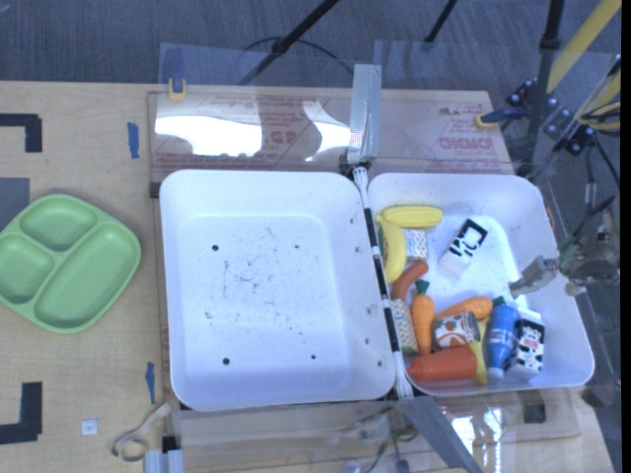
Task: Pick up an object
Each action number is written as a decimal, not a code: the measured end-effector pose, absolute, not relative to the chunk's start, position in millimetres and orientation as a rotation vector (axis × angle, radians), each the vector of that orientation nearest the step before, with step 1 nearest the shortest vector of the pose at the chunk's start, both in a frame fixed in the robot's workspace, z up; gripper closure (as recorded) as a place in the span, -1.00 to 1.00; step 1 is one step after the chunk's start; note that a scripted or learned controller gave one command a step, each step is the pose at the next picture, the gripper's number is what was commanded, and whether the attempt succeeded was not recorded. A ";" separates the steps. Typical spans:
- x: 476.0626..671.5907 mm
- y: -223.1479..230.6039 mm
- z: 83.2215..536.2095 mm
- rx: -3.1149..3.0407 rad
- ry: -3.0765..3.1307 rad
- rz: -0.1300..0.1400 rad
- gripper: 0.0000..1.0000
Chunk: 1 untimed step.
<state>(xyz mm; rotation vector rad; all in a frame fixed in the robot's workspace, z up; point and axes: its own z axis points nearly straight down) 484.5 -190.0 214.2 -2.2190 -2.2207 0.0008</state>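
Note:
The right bin holds a heap of toy food. A yellow banana lies at its back left, with a white box bearing a black mark beside it. Toward the front lie a carrot, a can with a red and white label, a blue bottle, a black-and-white carton and a red-orange sausage shape. My gripper hovers over the bin's right side, just right of the white box and above the blue bottle. I see nothing between its fingers.
The left bin sits beside the right one, sharing a middle rim. A green divided plate rests on the bench at far left. Clear plastic walls stand behind both bins. Cables and stand legs crowd the far right.

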 end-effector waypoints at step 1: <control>487.7 -200.6 97.7 -2.291 -2.152 -0.004 -1.00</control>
